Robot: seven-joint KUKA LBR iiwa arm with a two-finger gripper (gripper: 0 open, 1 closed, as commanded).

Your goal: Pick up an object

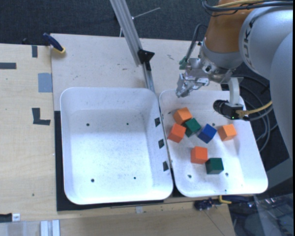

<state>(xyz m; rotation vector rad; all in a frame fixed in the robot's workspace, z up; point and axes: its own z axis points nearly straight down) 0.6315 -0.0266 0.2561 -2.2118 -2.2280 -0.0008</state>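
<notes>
The gripper (186,88) hangs over the far edge of the right bin (250,181), nothing seen between its fingers, though whether they are parted I cannot tell; the nearest orange cube (183,115) lies just below it in view, small, tilted, beside a green cube (192,127).

A blue-and-yellow clamp (54,43) lies on the bench (19,132) beside grey tape strips (44,82).

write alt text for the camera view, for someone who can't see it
The gripper hangs over the far edge of the right bin, which holds seven small blocks: four orange, two green, one blue. The left bin sits beside it.
</notes>
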